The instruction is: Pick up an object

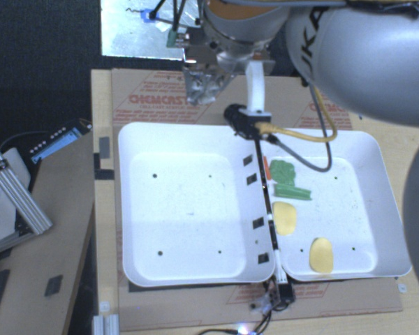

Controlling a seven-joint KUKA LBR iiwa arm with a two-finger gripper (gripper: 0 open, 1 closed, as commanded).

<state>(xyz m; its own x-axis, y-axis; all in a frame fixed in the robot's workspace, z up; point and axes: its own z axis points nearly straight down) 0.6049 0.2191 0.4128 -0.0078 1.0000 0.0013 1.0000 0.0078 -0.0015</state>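
Targets lie in the right bin [377,187]: green piece [288,179], two yellow pieces [285,217] [321,255]. All look flat, light, prob. soft plastic. You should pinch across the narrow width, at the edges. Gripper [204,89] hangs above the bench, behind the left bin [136,187]; jaw state: can't tell.

Smooth white plastic bins [181,257] sit on matt brown cardboard [153,93].

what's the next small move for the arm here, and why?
Probably travel toward the right bin and line up over one piece before descending. The gripper sits above the cardboard behind the bins, beyond the left bin's far rim, with nothing seen in it. All the pieces lie in the right bin: a green object and two yellow ones.
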